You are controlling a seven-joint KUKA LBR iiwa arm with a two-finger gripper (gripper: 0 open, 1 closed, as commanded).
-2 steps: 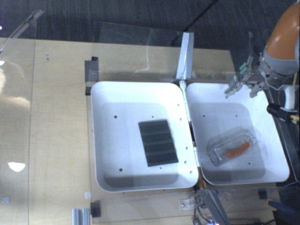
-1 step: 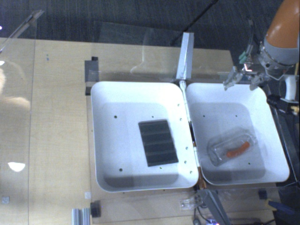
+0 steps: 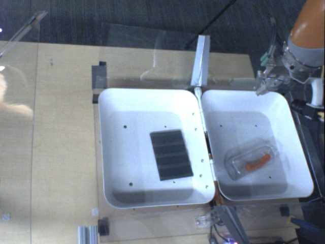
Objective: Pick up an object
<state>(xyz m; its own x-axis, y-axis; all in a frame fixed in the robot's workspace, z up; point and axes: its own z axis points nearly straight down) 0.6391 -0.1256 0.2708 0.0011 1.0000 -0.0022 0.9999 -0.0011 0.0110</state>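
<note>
Left shallow white plastic bin showing a flat black ribbed rectangular panel, striped in dark bands. Right shallow white plastic bin showing a clear plastic case with orange-red inside. Pale tan wooden bench lying beneath. Orange band glowing on the grey robot arm.

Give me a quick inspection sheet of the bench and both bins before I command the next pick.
Surface: wooden bench bearing two white bins side by side.
Job's things: dark ribbed pad flat in the left bin; clear plastic package with an orange item inside in the right bin.
Clutter: nothing seen inside the bins beyond these.
Gripper: gripper above the right bin's far rim, holding nothing visible.
Cables: wires by the wrist and below the bins' near edge.
Surroundings: dark carpet; metal divider post between the bins.
</note>
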